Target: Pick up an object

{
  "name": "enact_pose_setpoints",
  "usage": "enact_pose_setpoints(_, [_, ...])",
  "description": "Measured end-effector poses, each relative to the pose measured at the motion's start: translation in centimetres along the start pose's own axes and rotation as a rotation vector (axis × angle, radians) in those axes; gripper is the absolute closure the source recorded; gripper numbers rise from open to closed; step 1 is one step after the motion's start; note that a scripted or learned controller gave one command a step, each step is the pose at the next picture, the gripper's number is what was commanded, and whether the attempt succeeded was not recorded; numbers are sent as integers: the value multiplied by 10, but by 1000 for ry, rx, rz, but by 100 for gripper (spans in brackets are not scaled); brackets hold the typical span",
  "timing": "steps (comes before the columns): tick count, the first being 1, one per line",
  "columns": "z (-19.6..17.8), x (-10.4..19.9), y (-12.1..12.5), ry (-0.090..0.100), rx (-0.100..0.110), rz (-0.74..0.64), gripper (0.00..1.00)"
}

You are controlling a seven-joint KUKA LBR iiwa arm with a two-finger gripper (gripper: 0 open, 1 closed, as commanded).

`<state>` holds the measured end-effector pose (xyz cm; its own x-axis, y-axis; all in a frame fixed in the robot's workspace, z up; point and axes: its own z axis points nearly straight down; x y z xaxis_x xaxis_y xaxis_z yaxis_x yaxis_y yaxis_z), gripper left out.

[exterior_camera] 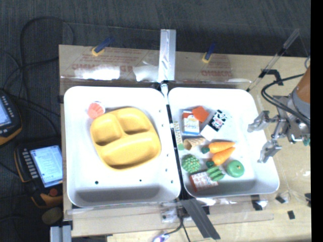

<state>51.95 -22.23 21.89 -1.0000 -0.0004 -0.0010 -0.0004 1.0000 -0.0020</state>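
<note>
Hand (268, 135) poised over the right bin's (251, 97) outer rim, fingers spread apart, nothing between them; presumably parked clear before a descent; toy food heaped mid-bin, well left of it: carrot (221, 147), green apple (234, 169), small cartons (191, 123); tight crowding likely to foul a clean grip; yellow divided tray (126, 136) and pink piece (96, 108) lying apart in the left bin (75, 185); cables (275, 92) trailing near the wrist on the surface (298, 185).

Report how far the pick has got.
Done: nothing lifted; the toy carrots, green apple and the rest lie in the right bin. In hand: the gripper hangs open at its right rim, holding nothing. Left: descend, grasp, lift.
</note>
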Motion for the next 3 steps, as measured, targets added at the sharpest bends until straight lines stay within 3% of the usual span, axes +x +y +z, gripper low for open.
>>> enact_pose_setpoints(1, [128, 26, 17, -12, 5, 4, 0])
enact_pose_setpoints(3, [128, -3, 114, -14, 2, 5, 0])
